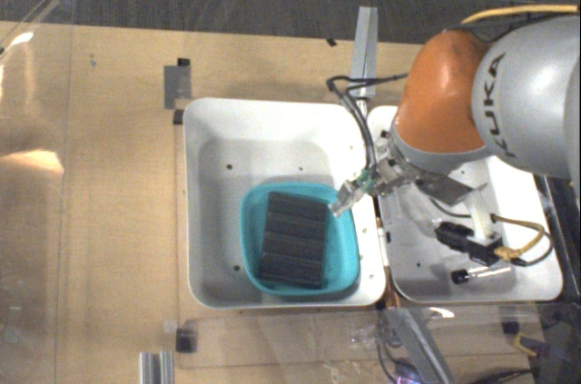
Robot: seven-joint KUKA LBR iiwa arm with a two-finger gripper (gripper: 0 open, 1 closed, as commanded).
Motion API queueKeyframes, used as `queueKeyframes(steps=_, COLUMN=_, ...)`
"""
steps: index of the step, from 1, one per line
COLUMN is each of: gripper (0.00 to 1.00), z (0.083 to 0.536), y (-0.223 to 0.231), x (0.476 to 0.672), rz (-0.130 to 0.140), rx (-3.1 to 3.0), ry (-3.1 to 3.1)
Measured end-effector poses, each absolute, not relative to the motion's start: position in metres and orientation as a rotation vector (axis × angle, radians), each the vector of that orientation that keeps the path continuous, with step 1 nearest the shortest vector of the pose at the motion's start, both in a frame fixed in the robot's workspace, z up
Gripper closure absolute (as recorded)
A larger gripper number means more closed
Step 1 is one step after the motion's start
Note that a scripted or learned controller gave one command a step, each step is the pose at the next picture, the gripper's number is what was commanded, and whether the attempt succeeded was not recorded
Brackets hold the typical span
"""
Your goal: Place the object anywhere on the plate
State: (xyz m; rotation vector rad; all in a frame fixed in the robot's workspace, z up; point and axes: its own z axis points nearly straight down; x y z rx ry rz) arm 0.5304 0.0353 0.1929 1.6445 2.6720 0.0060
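A teal plate [343, 257] sits in the near half of the left bin [213, 192]. On it lies a black ribbed block [294, 239], lengthwise and slightly tilted, covering most of the plate's middle. My gripper [348, 196] hangs over the plate's upper right rim, just right of the block's far corner and close to the wall between the bins. Nothing shows in the gripper. The grey arm with its orange band [440, 105] reaches in from the right, above the right bin.
The right bin [536, 282] lies under the arm and is partly hidden by it. A grey metal post [365, 42] stands behind the gap between the bins. Bare white floor shows in the far half of the left bin.
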Motion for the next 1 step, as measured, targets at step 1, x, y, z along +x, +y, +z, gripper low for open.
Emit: queueKeyframes(steps=1, gripper=0.0, z=0.2788, y=-0.0417, x=0.4921, rz=0.008, rx=1.632, ry=2.674)
